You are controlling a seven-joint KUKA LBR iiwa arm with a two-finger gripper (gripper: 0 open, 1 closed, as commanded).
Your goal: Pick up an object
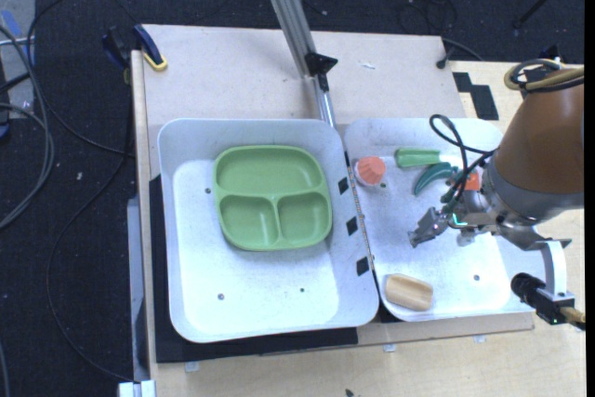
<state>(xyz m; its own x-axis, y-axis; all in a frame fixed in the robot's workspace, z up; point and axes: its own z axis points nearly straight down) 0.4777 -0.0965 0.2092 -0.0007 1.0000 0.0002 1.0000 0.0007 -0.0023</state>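
- Green divided plate (273, 197) lies in the left bin (191, 293).
- My hand (429, 229) hangs over the right bin (483, 293); whether it is spread, I cannot tell.
- Tan bread roll (409, 292) lies near, green pepper (417, 158) and orange ball (371, 169) beyond.

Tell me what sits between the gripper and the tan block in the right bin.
Nothing visible does. The gripper hovers above bare bin floor, and the tan block lies apart, nearer the front edge.
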